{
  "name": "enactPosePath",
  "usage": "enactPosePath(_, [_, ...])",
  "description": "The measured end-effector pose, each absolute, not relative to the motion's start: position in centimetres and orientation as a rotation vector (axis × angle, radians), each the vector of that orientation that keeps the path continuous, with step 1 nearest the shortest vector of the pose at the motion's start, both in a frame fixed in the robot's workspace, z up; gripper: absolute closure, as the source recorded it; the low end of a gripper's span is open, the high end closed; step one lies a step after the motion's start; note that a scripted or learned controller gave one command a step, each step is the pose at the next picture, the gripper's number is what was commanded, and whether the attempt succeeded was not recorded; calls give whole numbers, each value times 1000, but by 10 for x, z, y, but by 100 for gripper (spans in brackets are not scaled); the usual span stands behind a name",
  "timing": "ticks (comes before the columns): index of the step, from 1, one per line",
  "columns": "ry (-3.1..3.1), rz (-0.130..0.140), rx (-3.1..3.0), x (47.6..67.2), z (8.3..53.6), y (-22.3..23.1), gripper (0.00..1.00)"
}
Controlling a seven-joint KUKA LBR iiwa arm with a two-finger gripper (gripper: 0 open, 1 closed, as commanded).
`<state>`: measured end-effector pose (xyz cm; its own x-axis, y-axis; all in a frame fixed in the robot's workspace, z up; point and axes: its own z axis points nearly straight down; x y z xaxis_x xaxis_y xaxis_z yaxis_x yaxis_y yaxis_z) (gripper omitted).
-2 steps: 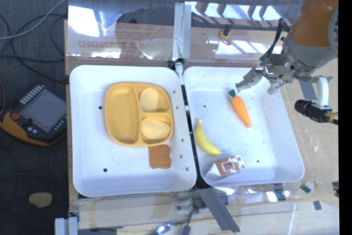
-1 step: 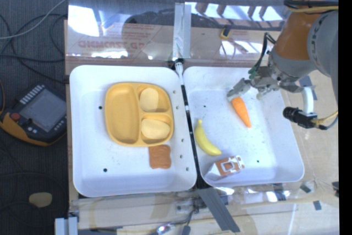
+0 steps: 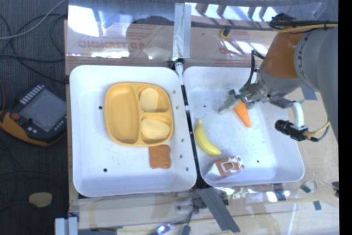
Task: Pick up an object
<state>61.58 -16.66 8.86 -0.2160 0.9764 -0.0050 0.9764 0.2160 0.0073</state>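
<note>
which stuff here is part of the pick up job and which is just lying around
In the job:
gripper, over the right bin
carrot, right beside the gripper
banana
small box

Lying about:
yellow tray in the left bin
brown biscuit
handheld controller

You are looking at two white bins: a left bin and a right bin. The left one is holding one yellow divided tray and one brown toast-like piece. The right one is holding one banana, one carrot and one small orange-and-white box.
</note>
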Motion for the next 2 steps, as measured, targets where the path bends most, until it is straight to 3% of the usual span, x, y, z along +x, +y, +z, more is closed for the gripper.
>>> enactPosePath(1, [2440, 11, 1959, 617, 100, -166, 100])
enactPosePath(2, [2357, -2, 2075, 597, 239, -147, 100])
